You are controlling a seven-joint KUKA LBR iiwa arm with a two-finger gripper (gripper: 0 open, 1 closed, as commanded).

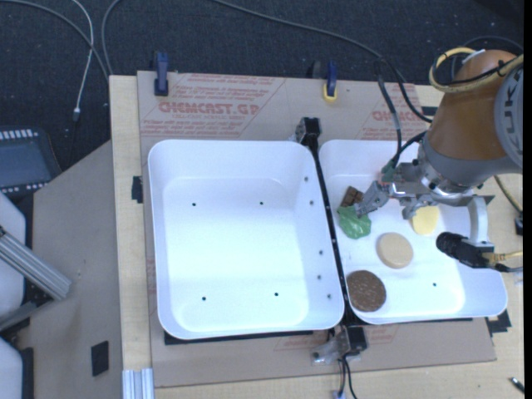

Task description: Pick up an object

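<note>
Gripper [366, 209] is hovering at right-center of the frame over the green object [355, 224] in the right bin [465, 306], finger state not discernible, nothing visibly lifted, pick not yet done.

Both bins white: left bin [241, 239], right bin [465, 293]. In the right bin: green lump [356, 223], pale yellow piece [426, 220], tan disc [395, 250], dark brown speckled disc [366, 290], small brown item [351, 197], possibly patterned. Arm [474, 115] orange over grey.
</note>
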